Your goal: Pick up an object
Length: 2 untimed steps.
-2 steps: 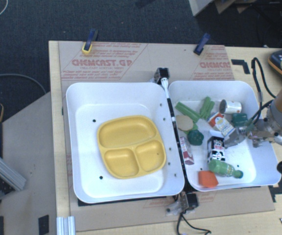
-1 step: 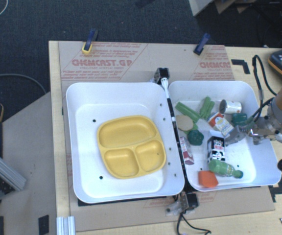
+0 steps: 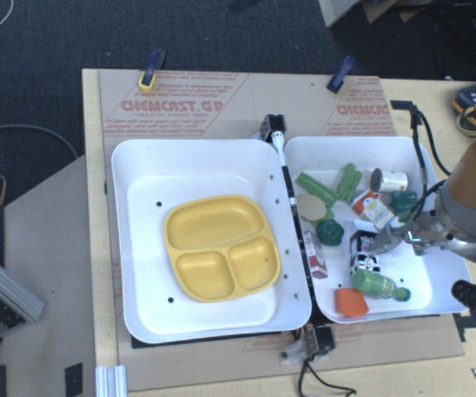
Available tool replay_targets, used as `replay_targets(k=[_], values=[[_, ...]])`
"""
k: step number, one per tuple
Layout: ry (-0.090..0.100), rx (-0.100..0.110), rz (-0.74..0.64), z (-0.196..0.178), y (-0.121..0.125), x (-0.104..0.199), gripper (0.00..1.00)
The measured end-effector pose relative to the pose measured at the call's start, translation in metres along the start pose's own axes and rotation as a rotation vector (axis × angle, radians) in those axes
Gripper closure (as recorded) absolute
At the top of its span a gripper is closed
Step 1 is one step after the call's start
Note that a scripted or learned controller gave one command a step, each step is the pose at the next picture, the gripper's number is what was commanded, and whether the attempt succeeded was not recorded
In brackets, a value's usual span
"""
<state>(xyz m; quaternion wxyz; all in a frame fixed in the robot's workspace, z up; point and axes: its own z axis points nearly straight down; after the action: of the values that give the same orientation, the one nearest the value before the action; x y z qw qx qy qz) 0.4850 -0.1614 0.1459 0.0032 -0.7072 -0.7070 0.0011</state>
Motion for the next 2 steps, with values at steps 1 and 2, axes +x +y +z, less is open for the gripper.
replay_targets(k=[1, 2], values=[[0.003, -0.012, -0.002, 0.043, 0.003, 0.011, 0.00], [-0.001, -0.022, -0.005, 0.054, 0.010, 0.013, 0.00]])
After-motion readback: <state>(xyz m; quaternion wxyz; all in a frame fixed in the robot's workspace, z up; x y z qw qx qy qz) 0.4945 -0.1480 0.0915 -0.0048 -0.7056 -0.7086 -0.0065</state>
